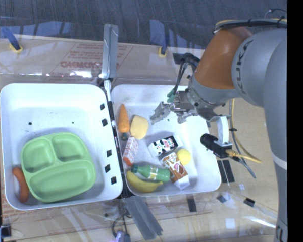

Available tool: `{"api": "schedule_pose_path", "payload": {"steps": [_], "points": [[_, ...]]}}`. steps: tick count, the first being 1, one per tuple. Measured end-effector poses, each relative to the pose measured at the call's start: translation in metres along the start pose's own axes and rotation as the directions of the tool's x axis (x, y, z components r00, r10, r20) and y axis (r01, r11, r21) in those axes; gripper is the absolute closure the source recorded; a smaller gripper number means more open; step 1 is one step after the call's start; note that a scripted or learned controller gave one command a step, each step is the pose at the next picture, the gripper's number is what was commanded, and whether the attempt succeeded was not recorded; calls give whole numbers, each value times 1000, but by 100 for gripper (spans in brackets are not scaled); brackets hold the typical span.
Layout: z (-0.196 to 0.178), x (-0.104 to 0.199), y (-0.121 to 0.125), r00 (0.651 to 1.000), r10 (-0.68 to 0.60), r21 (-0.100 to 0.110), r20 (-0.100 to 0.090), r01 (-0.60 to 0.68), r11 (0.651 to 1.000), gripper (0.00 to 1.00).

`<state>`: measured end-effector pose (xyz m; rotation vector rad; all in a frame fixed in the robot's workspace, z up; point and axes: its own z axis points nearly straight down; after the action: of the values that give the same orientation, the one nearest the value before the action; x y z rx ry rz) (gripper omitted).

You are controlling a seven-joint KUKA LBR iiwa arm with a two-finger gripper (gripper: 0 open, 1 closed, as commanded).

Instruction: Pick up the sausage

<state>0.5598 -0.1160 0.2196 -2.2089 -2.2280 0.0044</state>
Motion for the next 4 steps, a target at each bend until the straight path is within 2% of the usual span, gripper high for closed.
{"api": "schedule_pose_path", "payload": {"steps": [1,2,3,4], "points": [[73,-4,-63,870,493,2,-1,-493,870,0],[129,14,-25,878,479,0,0,-479,878,0],[129,20,-49,971,237,0,-1,-237,971,0],[128,20,50,922,388,-1,-1,-388,922,0]]}}
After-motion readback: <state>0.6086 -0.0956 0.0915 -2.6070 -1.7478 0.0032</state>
